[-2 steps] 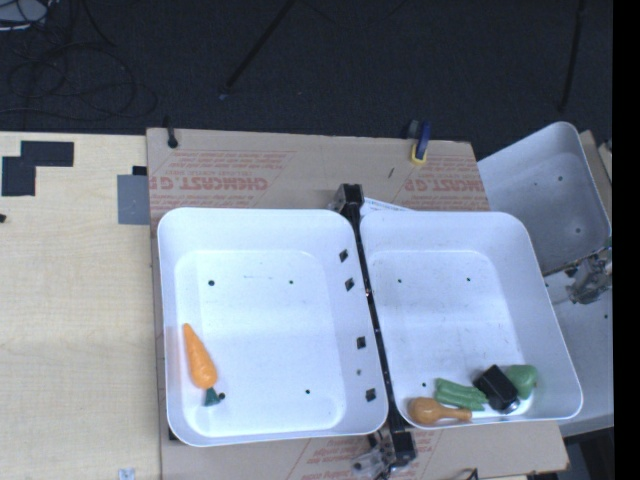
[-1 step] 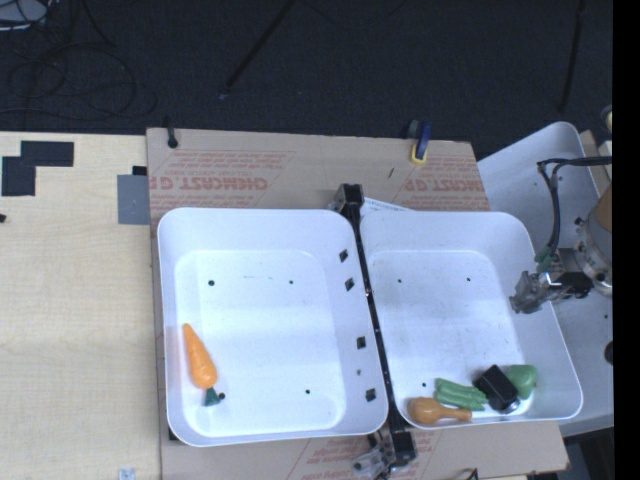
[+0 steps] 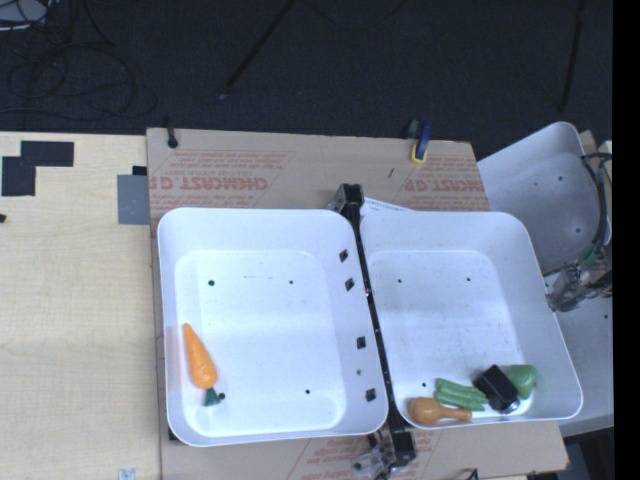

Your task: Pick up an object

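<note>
An orange toy carrot (image 3: pixel 199 356) lies near the front left corner of the left bin (image 3: pixel 250 230), with a small dark green piece (image 3: pixel 212 398) just below its tip. Along the front wall of the right bin (image 3: pixel 450 230) sits a cluster of objects. It holds a yellow-orange gourd-shaped toy (image 3: pixel 437 411), a long green vegetable (image 3: pixel 460 393), a black block (image 3: pixel 497 387) and a lighter green piece (image 3: pixel 521 376) behind it. The black block rests against both green items.
Both bins stand on a cardboard sheet (image 3: pixel 300 173) held by a blue clamp (image 3: pixel 419 140) at the back. A black clip (image 3: pixel 349 196) joins the bins at the rear. A pale grey panel (image 3: pixel 540 178) and loose cables (image 3: pixel 580 278) lie to the right.
</note>
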Robot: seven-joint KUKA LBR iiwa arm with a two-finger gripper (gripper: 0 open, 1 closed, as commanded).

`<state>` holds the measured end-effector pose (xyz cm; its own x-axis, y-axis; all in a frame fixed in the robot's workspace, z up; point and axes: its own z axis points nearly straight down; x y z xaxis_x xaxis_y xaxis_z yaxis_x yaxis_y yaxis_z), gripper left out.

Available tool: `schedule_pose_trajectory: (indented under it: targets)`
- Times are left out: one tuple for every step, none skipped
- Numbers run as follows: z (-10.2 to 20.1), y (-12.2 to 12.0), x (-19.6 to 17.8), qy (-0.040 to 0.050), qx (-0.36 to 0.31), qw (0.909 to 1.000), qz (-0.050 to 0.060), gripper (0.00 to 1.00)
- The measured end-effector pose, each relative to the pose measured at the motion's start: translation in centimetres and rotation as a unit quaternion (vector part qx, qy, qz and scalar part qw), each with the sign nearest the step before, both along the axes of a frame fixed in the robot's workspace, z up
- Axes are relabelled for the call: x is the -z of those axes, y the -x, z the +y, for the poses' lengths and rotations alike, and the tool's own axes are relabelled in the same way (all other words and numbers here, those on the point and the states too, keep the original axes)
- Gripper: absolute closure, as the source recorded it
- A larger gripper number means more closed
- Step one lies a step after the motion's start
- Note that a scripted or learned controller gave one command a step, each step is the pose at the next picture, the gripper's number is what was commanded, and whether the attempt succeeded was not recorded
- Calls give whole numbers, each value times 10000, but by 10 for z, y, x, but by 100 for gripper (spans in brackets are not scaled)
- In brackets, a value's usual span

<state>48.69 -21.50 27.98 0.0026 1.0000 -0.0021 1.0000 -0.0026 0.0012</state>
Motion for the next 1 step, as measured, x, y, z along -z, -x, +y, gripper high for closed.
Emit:
schedule_pose_trajectory:
  targets:
    - [0,11,-20,-6,7,10000,1,100]
